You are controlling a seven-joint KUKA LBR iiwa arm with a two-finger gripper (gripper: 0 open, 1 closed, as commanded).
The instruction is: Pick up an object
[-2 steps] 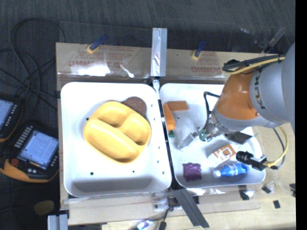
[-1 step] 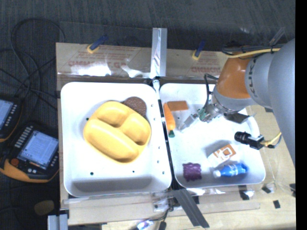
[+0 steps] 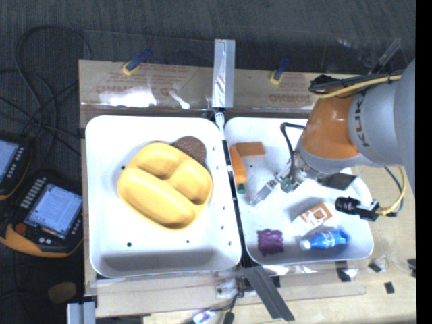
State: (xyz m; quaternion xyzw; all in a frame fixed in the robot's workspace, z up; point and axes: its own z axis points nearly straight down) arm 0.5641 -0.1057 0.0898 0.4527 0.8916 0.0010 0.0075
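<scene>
Orange-banded arm (image 3: 351, 123) slants down into right bin (image 3: 361, 248); claw (image 3: 282, 183) grip state indiscernible.

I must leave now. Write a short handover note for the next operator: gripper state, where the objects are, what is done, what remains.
Gripper: low inside the right bin, near its centre; nothing visibly held.
Right bin contents: orange block at the upper left, purple object at the front, blue bottle beside it, small orange-and-white box behind the bottle.
Left bin: large yellow object with a brown round object behind it.
Done: arm lowered into the right bin.
Left: grasp and lift one object.
</scene>
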